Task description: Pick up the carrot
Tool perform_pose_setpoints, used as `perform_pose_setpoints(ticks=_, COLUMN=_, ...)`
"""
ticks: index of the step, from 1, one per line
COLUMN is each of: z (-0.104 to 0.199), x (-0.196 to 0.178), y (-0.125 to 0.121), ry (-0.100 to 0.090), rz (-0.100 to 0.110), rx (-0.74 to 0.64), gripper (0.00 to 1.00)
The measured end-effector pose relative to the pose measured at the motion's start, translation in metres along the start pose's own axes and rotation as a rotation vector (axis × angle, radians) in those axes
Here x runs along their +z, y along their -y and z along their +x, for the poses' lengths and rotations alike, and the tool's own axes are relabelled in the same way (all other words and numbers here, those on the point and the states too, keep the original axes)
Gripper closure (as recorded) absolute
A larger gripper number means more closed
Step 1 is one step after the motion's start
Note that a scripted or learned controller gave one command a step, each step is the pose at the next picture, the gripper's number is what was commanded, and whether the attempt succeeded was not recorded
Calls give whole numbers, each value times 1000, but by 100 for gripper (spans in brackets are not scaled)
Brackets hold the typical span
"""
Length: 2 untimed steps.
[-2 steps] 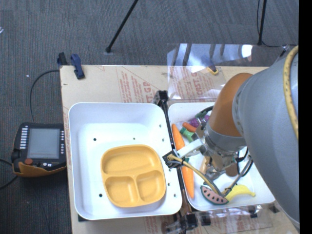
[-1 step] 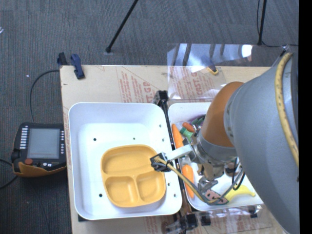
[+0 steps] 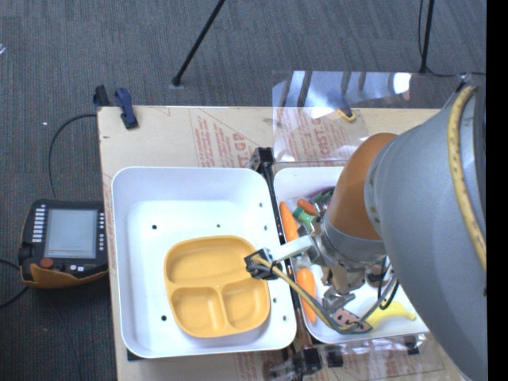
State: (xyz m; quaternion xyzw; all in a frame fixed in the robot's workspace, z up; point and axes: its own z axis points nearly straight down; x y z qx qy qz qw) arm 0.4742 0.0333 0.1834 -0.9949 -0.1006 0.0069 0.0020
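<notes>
Grey metal and the orange band of the arm (image 3: 373, 205) block much of my view of the right bin (image 3: 313, 336), and below them the gripper (image 3: 343, 312) hangs low inside that bin; I cannot tell how it is set from this angle. Just beside it, toward the bin's left wall, lies a carrot (image 3: 306, 290), with a second orange piece (image 3: 289, 221) farther up along the same wall. Nothing I can see sits in the gripper, so I judge the carrot not yet picked up: the grasp and the lift both remain. A yellow banana-like item (image 3: 395, 313) lies to the gripper's other side. Across the divide, the left bin (image 3: 143, 213) holds a yellow divided tray (image 3: 214, 286).
</notes>
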Motion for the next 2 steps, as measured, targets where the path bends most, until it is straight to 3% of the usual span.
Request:
perform_pose_setpoints(ticks=1, z=0, x=0, y=0, ry=0, rz=0, rx=0, gripper=0)
perform_pose_setpoints(ticks=2, z=108, x=-2, y=-1, ry=-6, rz=-3, rx=-184, gripper=0)
